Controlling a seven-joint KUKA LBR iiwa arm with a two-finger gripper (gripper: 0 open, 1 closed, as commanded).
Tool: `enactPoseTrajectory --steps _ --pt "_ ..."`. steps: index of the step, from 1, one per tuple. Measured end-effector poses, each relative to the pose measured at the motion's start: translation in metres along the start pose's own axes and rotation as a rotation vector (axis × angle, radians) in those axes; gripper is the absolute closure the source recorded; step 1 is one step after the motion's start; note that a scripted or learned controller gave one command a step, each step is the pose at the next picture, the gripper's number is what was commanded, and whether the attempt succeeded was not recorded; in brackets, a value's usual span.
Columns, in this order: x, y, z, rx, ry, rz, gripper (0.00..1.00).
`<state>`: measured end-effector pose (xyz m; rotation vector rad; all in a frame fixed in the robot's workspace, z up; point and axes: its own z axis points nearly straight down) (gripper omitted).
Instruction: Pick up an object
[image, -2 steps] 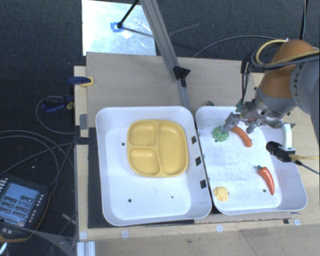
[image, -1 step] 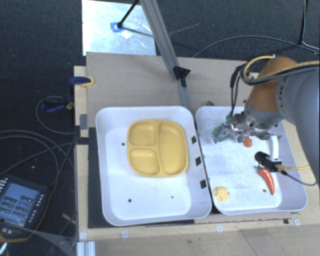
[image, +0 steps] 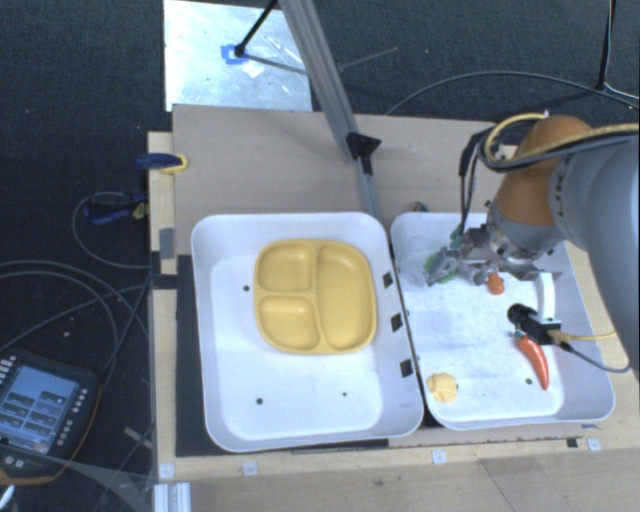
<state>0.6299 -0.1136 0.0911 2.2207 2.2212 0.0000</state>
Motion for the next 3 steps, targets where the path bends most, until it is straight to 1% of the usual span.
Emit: enactPoseTrajectory --steps 1,2,3 --pt "0.0 0.001 -0.012 -0.004 0.001 0.0 1.0" --pt "0.0 0.009 -0.076 -0.009 -0.001 -0.005 1.0" --pt "-0.006 0.017 -0.125 -0.008 -0.001 -0.006 1.0"
